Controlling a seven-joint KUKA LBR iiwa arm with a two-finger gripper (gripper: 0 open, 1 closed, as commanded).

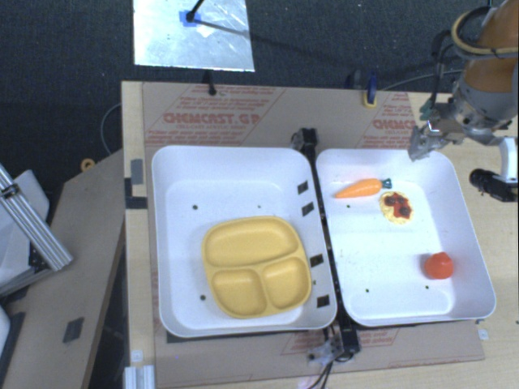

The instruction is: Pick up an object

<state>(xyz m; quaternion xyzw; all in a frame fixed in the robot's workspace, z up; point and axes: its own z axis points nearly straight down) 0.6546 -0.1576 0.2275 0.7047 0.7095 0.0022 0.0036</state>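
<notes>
Three loose things lie in the right bin (462, 217). An orange carrot (358, 188) with a small green tip rests near the bin's far-left corner, its point aimed left. Just beside it to the right sits a pale yellow disc topped with red and dark bits (396, 207) — close to the carrot's green end, though whether they touch cannot be told. A small red-orange ball (439, 265) lies well apart from both, near the bin's right wall.

The gripper (423, 143) hangs at the far-right corner of that bin, over or just outside its rim, well apart from all three things. Nothing shows between its fingers, and how far they stand apart cannot be told from this angle.

The left bin (174, 217) holds a yellow tray with three compartments (255, 264), lying toward the near side.

Both bins rest on a brown board (243, 108) printed in red; "CHEMCAST GP" reads upside down behind the left bin, and the same lettering shows partly behind the right one. A shiny silver sheet (190, 24) lies beyond the board.
</notes>
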